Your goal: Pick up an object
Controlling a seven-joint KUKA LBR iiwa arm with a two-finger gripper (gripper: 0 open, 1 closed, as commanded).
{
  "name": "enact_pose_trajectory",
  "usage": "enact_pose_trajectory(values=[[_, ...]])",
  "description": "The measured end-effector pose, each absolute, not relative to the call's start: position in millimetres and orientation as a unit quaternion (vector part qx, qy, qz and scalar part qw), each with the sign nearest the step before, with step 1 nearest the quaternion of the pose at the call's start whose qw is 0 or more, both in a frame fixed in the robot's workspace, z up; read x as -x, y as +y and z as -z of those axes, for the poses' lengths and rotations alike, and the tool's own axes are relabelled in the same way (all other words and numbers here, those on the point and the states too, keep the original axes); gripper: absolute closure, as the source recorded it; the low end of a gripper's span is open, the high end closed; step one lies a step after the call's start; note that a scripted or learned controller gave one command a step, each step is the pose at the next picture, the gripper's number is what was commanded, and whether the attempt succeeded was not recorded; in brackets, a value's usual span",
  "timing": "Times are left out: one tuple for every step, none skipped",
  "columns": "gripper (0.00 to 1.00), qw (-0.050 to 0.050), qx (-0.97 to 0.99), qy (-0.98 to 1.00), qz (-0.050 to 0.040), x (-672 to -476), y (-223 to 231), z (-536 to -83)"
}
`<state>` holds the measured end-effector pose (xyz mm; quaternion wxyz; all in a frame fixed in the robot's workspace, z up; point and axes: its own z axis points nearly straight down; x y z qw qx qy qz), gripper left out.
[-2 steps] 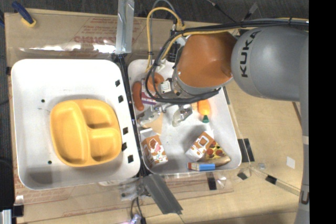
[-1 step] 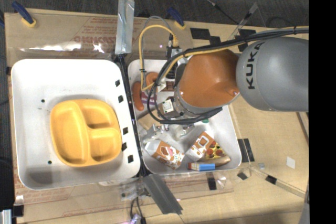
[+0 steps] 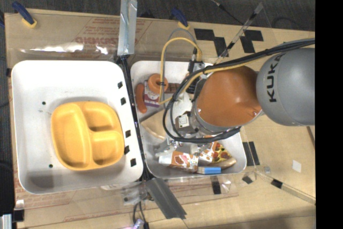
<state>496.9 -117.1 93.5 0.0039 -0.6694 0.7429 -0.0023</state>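
Object candidates lie in the right bin (image 3: 140, 69), centre-right of the frame: a printed packet (image 3: 185, 161) along its lower edge, a small orange-capped bottle (image 3: 156, 85) at its upper left. I judge the reach-in step under way; the arm (image 3: 228, 99) covers the bin's middle, hiding the gripper, whose state I cannot tell. Next comes a closing and lift. The yellow tray (image 3: 86, 134) sits in the left bin (image 3: 24, 78).
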Motion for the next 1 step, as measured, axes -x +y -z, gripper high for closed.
enact_pose_trajectory(values=[[0.00,0.002,0.595,0.804,0.0019,-581.2,-186.8,-147.3]])
